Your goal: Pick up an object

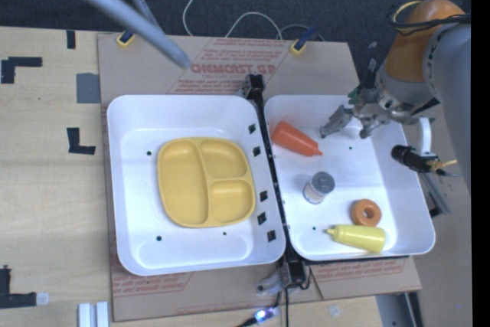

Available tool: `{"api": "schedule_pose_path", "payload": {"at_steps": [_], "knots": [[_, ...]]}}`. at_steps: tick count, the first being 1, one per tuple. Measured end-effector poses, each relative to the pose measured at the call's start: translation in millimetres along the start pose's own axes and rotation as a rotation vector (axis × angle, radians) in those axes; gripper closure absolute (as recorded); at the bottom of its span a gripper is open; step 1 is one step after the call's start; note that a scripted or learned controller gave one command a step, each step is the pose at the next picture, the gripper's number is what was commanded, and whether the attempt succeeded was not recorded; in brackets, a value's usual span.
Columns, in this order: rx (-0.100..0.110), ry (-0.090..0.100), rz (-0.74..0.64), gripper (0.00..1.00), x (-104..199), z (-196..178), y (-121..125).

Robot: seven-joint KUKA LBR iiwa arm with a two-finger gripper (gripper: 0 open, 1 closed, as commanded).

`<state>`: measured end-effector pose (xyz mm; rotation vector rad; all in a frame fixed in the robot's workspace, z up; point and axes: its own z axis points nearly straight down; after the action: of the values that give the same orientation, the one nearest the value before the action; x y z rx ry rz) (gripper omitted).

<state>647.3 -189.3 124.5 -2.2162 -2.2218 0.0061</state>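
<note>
The left white bin (130, 188) carries a yellow divided plate (206, 181) in its middle, and my arm (429, 50) reaches over the far right corner of the right white bin (398, 241). My gripper (350, 125) hangs there with its two fingers spread wide and nothing between them. In this bin lie an orange bottle (295, 138) just left of my fingers, a yellow bottle (357, 237) near the front wall, an orange ring (366, 212) touching it from behind, and a small grey can (318, 187) in the middle.
</note>
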Motion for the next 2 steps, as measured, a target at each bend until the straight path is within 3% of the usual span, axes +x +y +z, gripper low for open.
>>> {"api": "schedule_pose_path", "payload": {"at_steps": [1,2], "knots": [[-0.003,-0.001,-0.001,1.0,0,-13,1],[-0.008,0.0,0.001,1.0,6,-58,-3]]}}
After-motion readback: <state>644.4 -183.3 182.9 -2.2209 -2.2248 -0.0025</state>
